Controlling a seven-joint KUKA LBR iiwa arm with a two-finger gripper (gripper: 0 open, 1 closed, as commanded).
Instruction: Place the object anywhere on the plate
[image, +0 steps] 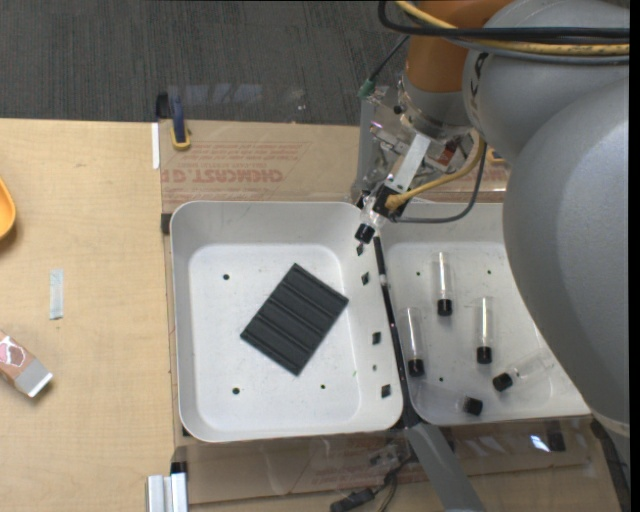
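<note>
A: where's your pincer?

B: my pincer sits over the far end of the ridge where the two bins meet, arm coming in from the right, orange band above the wrist. can't tell how far it's open or whether it has hold of anything, too small and cluttered there

A: plate?

B: dark ribbed plate lies flat in the left bin, about the middle, turned on a diagonal

A: and the objects?

B: right bin has clear tubes with black caps. three lie roughly lengthwise: one near the far side, one to its right, one by the left wall. another lies at a slant near the front, with a loose black cap beside it. all well apart from the plate
</note>
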